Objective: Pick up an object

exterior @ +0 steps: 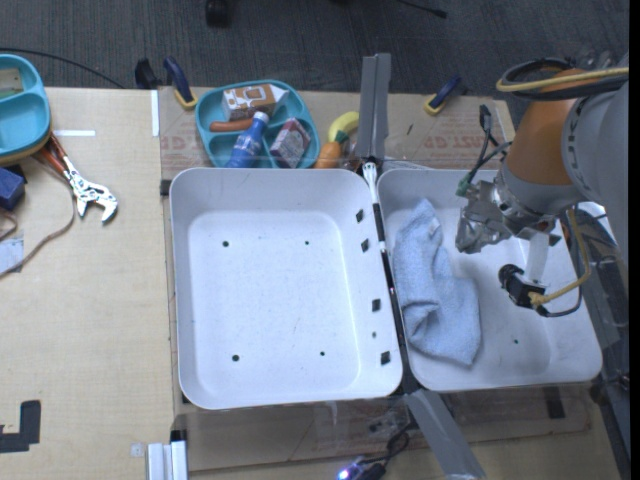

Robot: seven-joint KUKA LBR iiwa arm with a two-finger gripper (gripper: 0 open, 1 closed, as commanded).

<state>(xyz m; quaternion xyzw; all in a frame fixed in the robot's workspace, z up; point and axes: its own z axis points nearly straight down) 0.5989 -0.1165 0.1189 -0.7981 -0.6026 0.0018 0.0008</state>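
Blue cloth (pixel 432 293) lies crumpled beside the gripper (pixel 478 230), whose grasp is unclear.

A: Where is there room?
B: The left bin (pixel 200 268) is bare floor from wall to wall. In the right bin (pixel 560 358), the lower right of the floor lies open.
A: And what blocks?
B: A cloth (pixel 435 288) fills the right bin's left half, against the divider (pixel 378 238). The arm (pixel 560 158) and gripper (pixel 478 236) hang over its upper right.
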